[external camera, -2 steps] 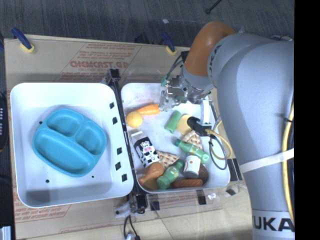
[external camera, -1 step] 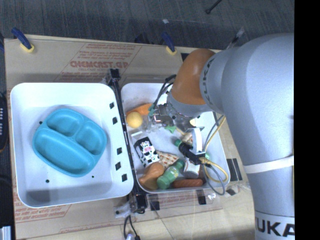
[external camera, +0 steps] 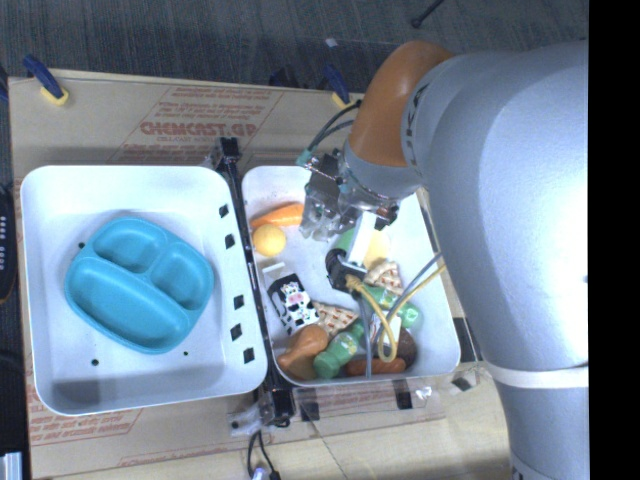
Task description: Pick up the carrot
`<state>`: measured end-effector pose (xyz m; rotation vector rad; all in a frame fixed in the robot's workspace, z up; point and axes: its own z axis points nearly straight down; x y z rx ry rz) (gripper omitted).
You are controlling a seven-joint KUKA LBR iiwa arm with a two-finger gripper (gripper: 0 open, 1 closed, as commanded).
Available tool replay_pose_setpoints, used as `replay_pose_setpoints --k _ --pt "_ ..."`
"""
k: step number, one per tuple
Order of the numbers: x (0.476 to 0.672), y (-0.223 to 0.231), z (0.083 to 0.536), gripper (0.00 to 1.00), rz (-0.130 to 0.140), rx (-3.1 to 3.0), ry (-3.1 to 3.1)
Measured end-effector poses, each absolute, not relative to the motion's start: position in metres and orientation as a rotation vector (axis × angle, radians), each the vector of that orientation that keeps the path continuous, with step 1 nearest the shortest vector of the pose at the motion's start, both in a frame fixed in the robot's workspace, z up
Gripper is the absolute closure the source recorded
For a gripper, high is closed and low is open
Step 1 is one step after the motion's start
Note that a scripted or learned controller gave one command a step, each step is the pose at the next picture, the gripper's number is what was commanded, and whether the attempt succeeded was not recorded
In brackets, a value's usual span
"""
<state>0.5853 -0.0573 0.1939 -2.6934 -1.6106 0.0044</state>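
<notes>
The carrot lies near the right bin's far left corner, touching a yellow ball. The end effector hovers just beside it, grip unreadable; it could catch the ball or push the carrot against the wall.

Your bench, seen from above, under even light

You have a brown cardboard sheet with red print covering the bench top across the frame's middle, held by blue clamps at its upper-left and upper-centre edge. Beyond it, along the top of the frame, dark grey ribbed flooring runs edge to edge.
</notes>
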Motion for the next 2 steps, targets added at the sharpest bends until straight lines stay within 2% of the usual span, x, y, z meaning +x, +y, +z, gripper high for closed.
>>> replay_pose_setpoints --k 1,2 --pt "0.569 -0.017 0.190 1.00 0.018 -2.961 -1.024" --pt "0.522 0.004 0.190 1.00 0.016 -2.843 -1.315"
